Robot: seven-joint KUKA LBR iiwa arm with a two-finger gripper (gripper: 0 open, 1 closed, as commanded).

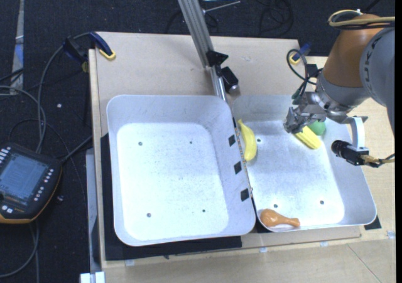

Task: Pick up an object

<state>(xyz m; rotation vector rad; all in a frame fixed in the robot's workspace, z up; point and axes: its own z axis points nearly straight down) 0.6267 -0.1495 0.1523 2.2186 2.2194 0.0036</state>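
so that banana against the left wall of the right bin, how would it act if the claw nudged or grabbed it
The banana looks smooth and curved, so it would probably rock or pivot rather than roll far. It looks like a light plastic toy, likely stiff. Lying against the bin wall, it may slide along that wall when pushed.

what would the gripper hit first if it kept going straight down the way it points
Probably the yellow object lying just under the gripper in the right bin, with a green object beside it. Depth is unclear from this slanted view.
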